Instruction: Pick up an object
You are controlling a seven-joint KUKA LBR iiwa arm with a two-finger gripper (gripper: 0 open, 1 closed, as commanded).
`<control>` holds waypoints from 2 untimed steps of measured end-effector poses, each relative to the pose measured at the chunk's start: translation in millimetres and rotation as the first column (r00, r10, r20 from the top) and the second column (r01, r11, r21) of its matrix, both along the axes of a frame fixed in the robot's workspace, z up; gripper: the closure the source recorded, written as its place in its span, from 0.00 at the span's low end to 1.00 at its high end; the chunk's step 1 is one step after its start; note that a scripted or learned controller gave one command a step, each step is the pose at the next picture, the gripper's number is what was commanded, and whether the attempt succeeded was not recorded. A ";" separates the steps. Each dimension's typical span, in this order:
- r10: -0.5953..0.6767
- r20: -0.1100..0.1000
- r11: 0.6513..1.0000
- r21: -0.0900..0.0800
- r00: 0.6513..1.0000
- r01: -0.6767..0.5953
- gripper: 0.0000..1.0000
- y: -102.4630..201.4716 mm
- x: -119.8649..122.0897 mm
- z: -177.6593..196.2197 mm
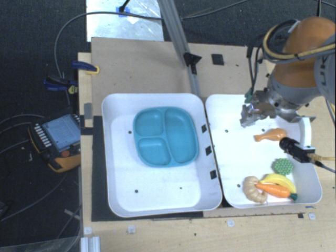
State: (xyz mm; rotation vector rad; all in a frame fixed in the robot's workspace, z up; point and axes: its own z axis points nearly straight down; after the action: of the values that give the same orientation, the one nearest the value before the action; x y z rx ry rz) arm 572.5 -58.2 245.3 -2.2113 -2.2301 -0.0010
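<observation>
A grey KUKA arm (302,83) with a rounded, glossy orange band (310,33) above the wrist, at the bench's far right corner. Black and yellow cables (273,38) loop around the orange section, one black lead dropping alongside the wrist. The wrist narrows to a metallic grey end effector (251,114) of angular silver parts. A black cylindrical fitting (294,148) with a cable juts out nearby.

Dark carpeted floor (31,30) surrounded a tan wooden bench (142,67), with a bright reflective panel (123,12) beyond its far edge, loose black cables (68,28) trailing left, clamps (60,83) at the bench's left edge, and a handheld control pendant (56,140) lying nearby.
</observation>
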 end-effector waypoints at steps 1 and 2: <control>0.002 0.001 1.000 0.001 1.000 -0.002 1.00 61.1 -12.4 -5.6; 0.001 -0.001 1.000 0.001 1.000 -0.001 1.00 111.2 -29.2 -21.8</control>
State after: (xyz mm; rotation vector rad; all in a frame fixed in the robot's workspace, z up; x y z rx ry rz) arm 543.3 53.0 223.5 -2.2089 -2.2310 -0.0014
